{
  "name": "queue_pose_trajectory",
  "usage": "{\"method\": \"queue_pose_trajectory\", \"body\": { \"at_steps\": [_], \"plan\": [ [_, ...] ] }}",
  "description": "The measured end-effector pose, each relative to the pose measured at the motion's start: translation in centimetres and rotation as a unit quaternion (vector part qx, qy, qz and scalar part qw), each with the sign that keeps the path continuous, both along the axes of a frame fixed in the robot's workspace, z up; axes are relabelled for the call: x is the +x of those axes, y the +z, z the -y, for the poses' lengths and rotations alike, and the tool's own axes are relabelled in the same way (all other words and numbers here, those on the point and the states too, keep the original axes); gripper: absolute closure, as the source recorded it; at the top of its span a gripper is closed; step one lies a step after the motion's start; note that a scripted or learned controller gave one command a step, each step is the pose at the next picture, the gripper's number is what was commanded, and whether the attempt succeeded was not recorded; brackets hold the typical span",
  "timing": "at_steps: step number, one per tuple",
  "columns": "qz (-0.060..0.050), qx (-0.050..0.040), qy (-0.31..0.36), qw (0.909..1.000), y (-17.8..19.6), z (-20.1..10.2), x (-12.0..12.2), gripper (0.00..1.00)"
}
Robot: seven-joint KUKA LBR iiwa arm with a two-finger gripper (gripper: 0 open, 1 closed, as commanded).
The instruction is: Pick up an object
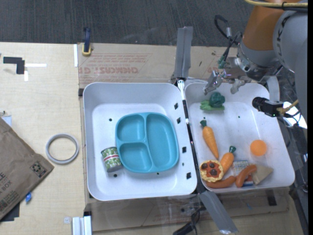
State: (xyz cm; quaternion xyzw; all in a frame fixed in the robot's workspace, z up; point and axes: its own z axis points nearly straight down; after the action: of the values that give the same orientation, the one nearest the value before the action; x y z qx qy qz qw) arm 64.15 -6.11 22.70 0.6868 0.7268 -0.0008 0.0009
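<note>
The arm [274,28] is cut off by the top and right edges at about two o'clock, so its upper part is lost. The brown box [17,175] at eight o'clock runs off the left edge. In the right bin [281,146], the sausages [234,179] at five o'clock lie partly under the pizza slice [211,170] and a carrot [227,160]; a small flat packet [241,166] among them is too small to read. The print on the small can [111,158] in the left bin [98,131] is blurred.
</note>
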Motion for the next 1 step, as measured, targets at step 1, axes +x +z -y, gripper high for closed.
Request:
{"method": "queue_pose_trajectory", "body": {
  "at_steps": [1],
  "plan": [
    [-0.001,0.0007,0.075,0.9972,-8.73,4.82,-5.35,0.00]
  ]
}}
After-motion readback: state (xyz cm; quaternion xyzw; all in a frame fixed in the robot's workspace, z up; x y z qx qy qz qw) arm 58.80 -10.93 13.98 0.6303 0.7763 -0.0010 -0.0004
